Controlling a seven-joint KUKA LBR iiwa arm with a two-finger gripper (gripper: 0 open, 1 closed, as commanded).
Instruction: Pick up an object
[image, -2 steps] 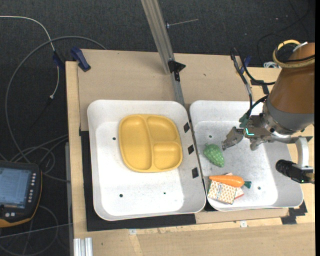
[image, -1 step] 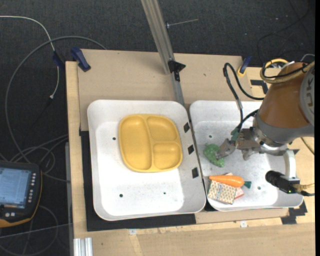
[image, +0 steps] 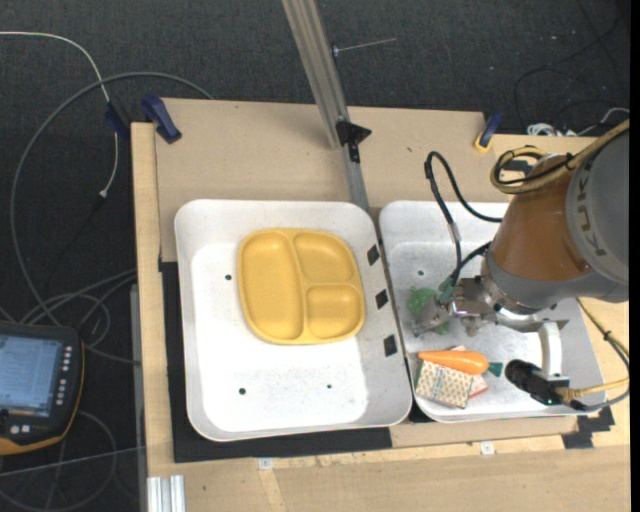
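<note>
My gripper (image: 438, 314) reaches low into the right bin (image: 420, 240) from the right, under the orange wrist band. A small green object (image: 420, 298) lies just left of the gripper tip, touching or nearly touching it. An orange carrot (image: 453, 360) lies just below the gripper, near the bin's front. Against the carrot's front side rests a small patterned beige packet (image: 443, 385). The arm's body hides the right part of this bin.
The left bin (image: 290, 400) holds a yellow divided plate (image: 300, 285) in its upper middle. A metal pole (image: 325, 80) slants down to the gap between the bins. Black clips (image: 380, 298) line that shared edge. Cables run over the right bin's back.
</note>
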